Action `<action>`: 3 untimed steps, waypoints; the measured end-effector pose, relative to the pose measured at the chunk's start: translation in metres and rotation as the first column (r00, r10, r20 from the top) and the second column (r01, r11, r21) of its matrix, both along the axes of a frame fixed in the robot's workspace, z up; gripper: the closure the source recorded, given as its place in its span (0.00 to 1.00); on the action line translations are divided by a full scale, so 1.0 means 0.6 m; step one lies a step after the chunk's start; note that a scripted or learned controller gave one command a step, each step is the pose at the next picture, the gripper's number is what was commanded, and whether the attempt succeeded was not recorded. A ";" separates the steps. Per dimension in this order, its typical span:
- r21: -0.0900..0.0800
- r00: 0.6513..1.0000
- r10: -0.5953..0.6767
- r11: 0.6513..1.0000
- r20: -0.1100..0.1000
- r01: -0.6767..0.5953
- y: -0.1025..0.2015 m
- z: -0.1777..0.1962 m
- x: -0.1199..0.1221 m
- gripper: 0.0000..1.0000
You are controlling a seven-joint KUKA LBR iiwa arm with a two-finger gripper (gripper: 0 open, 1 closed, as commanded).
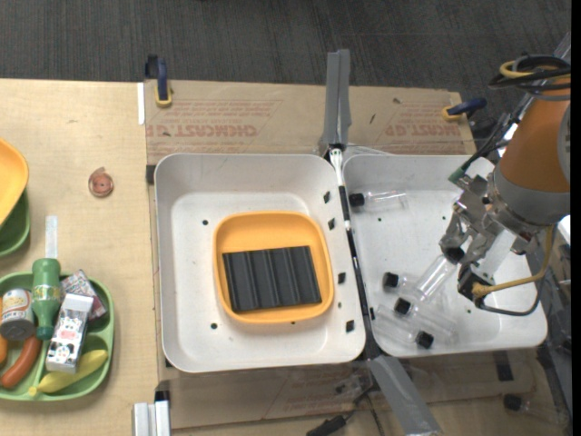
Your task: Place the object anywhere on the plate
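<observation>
An orange plate [270, 227] lies in the left bin [182, 243] and carries a black ribbed slab [272, 276]. In the right bin [399, 234] lie clear plastic tubes with black caps. One tube [428, 284] lies slanted near the middle, and another [379, 198] rests near the back wall. My gripper [459, 263] hangs over the right bin at the upper end of the slanted tube, close to it or touching it. The arm's grey wrist and orange band [536, 153] rise behind it.
Loose black caps [390, 281] [423, 339] sit on the right bin's floor. A metal divider [338, 98] stands between the bins at the back. On the bench far left are a green tray of toy food [54, 334] and a yellow bowl [9, 184].
</observation>
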State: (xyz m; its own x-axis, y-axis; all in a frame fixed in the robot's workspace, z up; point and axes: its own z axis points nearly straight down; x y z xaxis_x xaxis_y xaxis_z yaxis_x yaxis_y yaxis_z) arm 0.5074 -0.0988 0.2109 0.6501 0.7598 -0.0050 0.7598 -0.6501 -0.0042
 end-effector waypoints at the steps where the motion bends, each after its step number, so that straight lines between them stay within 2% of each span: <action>1: 0.000 0.968 0.250 0.968 0.002 -0.250 -0.055 0.084 0.068 1.00; 2: 0.001 0.847 0.531 0.847 0.003 -0.531 -0.170 0.119 0.158 1.00; 3: 0.000 0.810 0.587 0.810 0.004 -0.587 -0.193 0.113 0.235 1.00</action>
State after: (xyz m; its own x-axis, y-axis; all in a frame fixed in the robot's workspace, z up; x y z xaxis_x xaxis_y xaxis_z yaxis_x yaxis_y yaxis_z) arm 0.6483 -0.2146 0.2786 0.0806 0.9967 -0.0022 0.9967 -0.0806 -0.0012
